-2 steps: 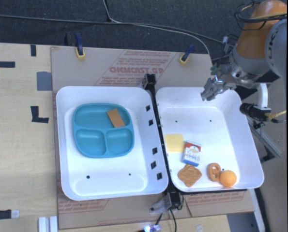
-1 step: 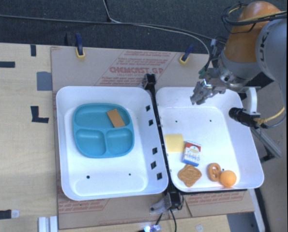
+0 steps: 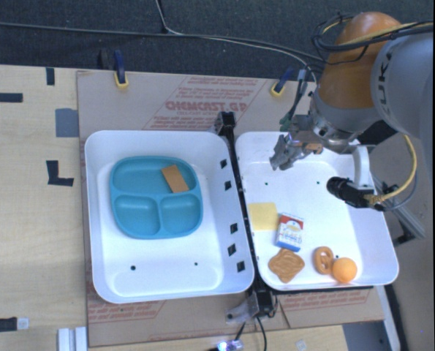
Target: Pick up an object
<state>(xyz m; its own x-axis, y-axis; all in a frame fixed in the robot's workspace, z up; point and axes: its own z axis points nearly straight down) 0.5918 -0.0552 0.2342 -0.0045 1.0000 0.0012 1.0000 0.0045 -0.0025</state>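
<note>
Nearest the camera, along the front of the right bin, sit a brown cookie-like piece, a small pretzel and an orange touching it. Just behind them lie a small red, white and blue carton and a yellow square. Above the bin's far part hangs the gripper, fingers slightly apart with nothing between them. Over in the left bin, a teal divided plate carries a tan block.
</note>
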